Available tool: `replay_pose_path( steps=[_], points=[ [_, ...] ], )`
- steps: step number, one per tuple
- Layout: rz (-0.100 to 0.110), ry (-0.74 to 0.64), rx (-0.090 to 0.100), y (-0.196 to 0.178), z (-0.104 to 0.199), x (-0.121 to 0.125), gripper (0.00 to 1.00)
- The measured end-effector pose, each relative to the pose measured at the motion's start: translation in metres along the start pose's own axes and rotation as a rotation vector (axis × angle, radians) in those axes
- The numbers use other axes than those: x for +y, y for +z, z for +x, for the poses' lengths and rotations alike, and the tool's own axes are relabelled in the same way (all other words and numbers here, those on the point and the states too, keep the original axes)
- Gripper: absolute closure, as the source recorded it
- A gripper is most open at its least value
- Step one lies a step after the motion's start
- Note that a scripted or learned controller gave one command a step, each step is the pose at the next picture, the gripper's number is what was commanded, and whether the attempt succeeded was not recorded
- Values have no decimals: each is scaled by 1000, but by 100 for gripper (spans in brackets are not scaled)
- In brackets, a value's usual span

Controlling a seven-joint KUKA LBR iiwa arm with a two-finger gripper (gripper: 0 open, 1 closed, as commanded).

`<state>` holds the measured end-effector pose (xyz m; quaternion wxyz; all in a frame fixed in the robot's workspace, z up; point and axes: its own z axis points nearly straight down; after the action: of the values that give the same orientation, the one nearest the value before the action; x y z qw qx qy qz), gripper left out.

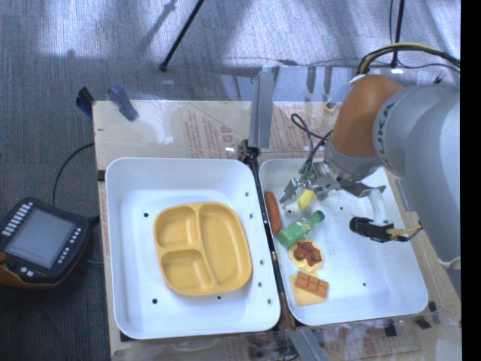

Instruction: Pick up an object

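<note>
**Gripper low over the toys in the right bin**

Camera view: the gripper [302,189] hangs in the right bin [376,277], a yellow piece [305,198] between its 2 fingers, seemingly gripped. A bottle [299,229], sausage [272,210], pizza [306,254] and waffle [310,287] lie nearby. The step looks like grasping; next, a straight lift.

We see smooth white plastic bins [188,175], a glossy yellow plastic divided plate [201,247], shiny plastic toy food, a green bottle [299,229], a red sausage [272,210], our matt grey arm [421,134], rough grey carpet [45,89].
</note>
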<state>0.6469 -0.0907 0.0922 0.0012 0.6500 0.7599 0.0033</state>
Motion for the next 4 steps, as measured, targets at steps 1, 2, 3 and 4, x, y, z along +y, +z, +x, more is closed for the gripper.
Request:
replay_pose_path(
  steps=[1,2,3,4],
  points=[
    [21,3,3,-2,-1,-6,100],
    [17,-84,0,-18,2,-5,100],
    [1,-254,-5,-125,-14,-43,100],
    [15,-64,2,-102,10,-2,100]
  ],
)
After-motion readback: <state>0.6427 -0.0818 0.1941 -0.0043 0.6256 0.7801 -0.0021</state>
